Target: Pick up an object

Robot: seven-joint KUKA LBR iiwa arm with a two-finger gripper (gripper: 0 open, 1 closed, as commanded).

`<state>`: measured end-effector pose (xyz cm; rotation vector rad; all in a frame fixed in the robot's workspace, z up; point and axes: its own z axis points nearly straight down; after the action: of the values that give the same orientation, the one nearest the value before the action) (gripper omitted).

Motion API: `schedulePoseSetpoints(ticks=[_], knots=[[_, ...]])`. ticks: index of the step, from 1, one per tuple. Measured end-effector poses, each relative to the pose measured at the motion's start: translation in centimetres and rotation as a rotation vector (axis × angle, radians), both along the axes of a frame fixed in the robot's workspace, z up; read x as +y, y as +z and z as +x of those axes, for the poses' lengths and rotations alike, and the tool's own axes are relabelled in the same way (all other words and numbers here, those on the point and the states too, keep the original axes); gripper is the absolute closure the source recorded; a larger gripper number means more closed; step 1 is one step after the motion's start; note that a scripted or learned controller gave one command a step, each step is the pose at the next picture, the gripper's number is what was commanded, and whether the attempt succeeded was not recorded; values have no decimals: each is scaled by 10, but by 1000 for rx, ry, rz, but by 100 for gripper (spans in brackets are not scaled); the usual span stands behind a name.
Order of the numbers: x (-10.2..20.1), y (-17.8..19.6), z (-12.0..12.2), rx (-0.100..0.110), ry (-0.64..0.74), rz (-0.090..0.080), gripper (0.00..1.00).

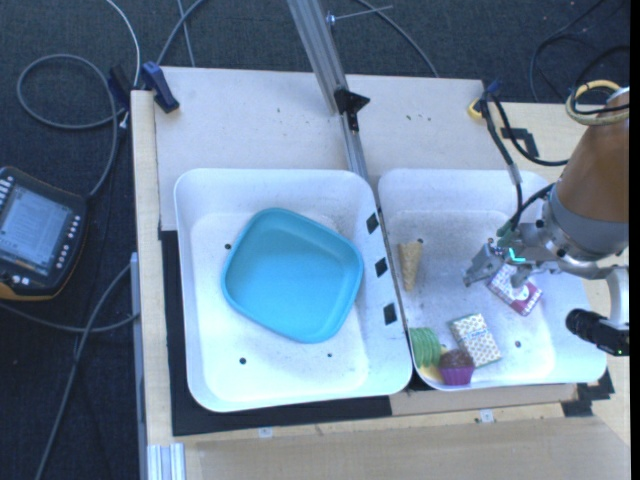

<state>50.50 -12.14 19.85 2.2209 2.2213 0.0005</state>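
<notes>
My gripper point(497, 277) hangs low in the right bin point(440, 198), open, with its fingers straddling the upper left end of a pink and white packet point(519, 295). The packet lies on the bin floor and nothing is lifted. A tan cone point(410, 263) lies to the left of the gripper near the bin's left wall. A checkered box point(476, 338), a purple item point(457, 367) and a green item point(425, 345) sit together at the bin's front edge.
The left bin point(200, 268) holds a large light blue square plate point(292, 273). A metal rail point(325, 53) slants down to the divide between the bins. Cables run past the right bin's back right corner.
</notes>
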Motion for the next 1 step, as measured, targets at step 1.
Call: schedulePoseSetpoints(ticks=[1], knots=[[0,0,0,0,0,0,0]])
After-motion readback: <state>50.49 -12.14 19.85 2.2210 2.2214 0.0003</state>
